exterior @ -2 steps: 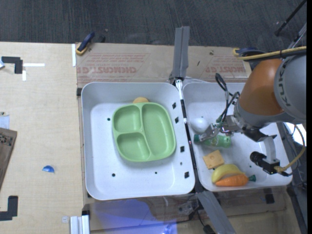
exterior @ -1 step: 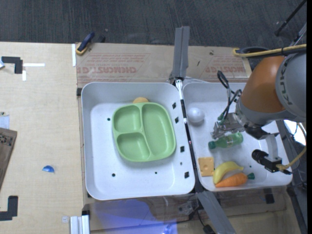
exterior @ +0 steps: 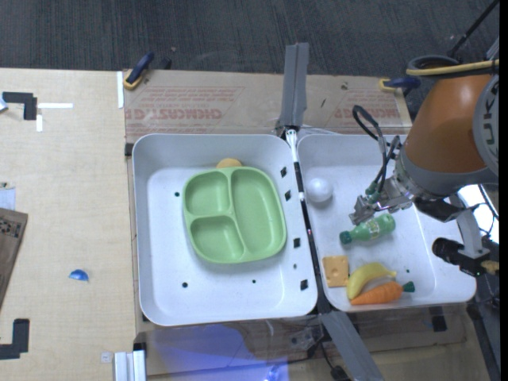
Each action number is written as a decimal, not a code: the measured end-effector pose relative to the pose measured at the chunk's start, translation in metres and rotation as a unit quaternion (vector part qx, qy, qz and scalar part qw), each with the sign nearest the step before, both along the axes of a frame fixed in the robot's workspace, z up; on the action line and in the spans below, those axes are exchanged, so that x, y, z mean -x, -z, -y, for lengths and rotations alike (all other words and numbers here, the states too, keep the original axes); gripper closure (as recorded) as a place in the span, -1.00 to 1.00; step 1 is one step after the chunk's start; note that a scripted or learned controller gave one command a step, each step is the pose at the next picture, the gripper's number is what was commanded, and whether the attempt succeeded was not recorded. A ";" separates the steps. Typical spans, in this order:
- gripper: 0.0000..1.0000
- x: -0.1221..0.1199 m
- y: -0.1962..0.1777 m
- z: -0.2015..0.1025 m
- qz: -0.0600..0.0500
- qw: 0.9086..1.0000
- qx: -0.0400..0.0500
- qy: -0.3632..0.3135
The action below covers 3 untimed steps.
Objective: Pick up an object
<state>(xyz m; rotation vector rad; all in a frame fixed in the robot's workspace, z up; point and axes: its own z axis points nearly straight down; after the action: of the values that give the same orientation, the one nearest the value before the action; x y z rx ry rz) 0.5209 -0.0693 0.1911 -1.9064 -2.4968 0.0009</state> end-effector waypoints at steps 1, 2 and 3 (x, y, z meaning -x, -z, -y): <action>-1.00 0.000 0.000 0.001 0.000 1.000 0.000 0.000; -1.00 -0.005 0.083 0.037 0.019 0.996 0.003 -0.091; -1.00 -0.031 0.100 0.044 0.000 0.999 0.000 -0.036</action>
<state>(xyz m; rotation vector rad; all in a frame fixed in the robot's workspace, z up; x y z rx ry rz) 0.5516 -0.1131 0.0914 -1.8169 -2.5639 0.0005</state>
